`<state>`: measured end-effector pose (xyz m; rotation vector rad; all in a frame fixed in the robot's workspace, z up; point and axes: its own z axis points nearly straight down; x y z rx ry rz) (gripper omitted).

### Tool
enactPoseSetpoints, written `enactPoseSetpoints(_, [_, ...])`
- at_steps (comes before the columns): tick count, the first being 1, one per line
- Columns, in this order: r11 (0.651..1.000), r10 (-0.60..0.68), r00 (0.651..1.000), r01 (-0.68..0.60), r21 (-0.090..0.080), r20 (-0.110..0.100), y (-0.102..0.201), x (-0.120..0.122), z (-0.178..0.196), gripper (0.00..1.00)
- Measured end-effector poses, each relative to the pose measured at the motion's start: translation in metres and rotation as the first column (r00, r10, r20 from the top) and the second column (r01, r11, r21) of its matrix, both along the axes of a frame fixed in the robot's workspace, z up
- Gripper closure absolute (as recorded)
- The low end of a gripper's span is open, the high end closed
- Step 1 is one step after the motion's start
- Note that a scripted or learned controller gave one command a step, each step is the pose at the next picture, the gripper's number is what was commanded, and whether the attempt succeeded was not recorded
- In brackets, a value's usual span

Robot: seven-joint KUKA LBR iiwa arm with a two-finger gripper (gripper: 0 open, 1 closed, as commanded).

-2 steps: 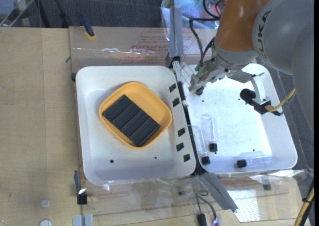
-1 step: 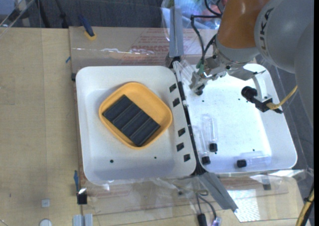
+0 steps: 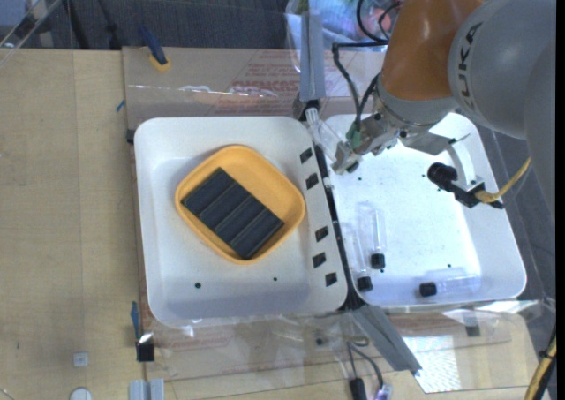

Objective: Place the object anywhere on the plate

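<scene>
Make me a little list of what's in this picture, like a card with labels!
plate: yellow plate in the left bin
on the plate: dark ridged slab
right bin: right bin with clear tubes with black caps, lying flat
gripper: gripper over the right bin's far left corner
held: nothing seen between its fingers
arm: grey with orange band, reaching in from the right

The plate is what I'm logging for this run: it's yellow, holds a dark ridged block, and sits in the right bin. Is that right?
Not quite. The camera view shows the yellow plate with the dark ridged block on it in the left bin, not the right one. The rest stands: the plate is yellow and holds the block.
</scene>
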<state>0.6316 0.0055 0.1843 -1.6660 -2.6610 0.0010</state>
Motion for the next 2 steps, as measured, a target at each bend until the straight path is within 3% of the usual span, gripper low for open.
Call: enactPoseSetpoints(2, [0.99, 0.139, 0.99, -0.139, 0.0, 0.001, 0.037, -0.021, 0.0, 1.0])
